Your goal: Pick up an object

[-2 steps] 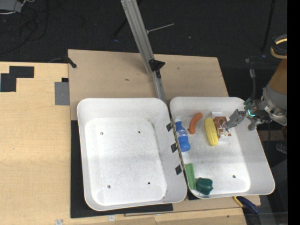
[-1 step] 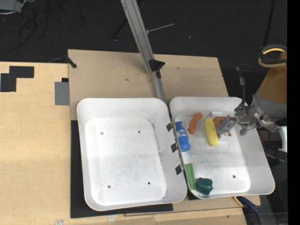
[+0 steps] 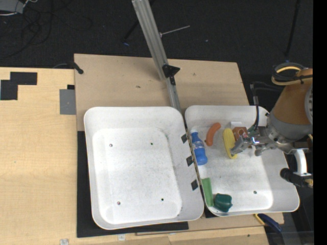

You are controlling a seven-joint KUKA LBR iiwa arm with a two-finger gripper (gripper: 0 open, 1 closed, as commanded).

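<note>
The right bin [image 3: 255, 198] holds several small objects. A yellow banana-shaped piece [image 3: 228, 142] lies near its middle, with an orange sausage-shaped piece [image 3: 212, 133] to its left and a brown object [image 3: 240, 132] at its upper right. A blue bottle [image 3: 198, 148] rests along the bin's left wall, a green stick [image 3: 207, 190] lies below it, and a dark green lump [image 3: 223, 202] sits at the front. My gripper [image 3: 240, 145] reaches in from the right, low over the bin, its tips right at the yellow piece's right side.
The left bin [image 3: 102, 121] stands beside the right one, with black clips [image 3: 187, 149] along the shared wall. A slanted metal rail [image 3: 153, 42] rises behind the bins. The arm's grey and orange body [image 3: 291, 111] covers the right bin's far right corner.
</note>
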